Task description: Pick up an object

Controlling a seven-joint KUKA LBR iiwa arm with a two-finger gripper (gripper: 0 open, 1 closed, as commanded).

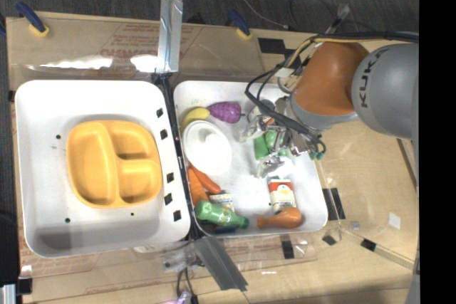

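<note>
Gripper (274,146) sits low in the right bin (313,185), upper-right part, w/ the arm coming in from the right and its orange band above the wrist. Whether anything is pinched there can't be told: cables and metal parts clutter the spot, and a green item (263,146) shows right at the tool, either touching it or just beside, can't say which.

Relation that matters: nearest loose candidate is the small bottle (281,194) w/ white cap and orange label, lying just below the gripper toward the bin's near wall, long axis running roughly top-to-bottom in the view. An orange piece (281,220) lies just past it, against the near wall, long axis across.

Other options sit to the left: white bowl (207,144) mid-bin, purple item (226,111) and yellow item (196,114) at the far wall, carrot (199,181) and green bottle (217,213) along the left wall and near-left corner.

Left bin (28,153) holds a yellow divided tray (114,161), well apart from the tool.

Judgement: if the green item isn't in hand, it's the closest target, nearly under the tool; next best is the bottle, a short shift toward the near wall, closing across its narrow width.
</note>
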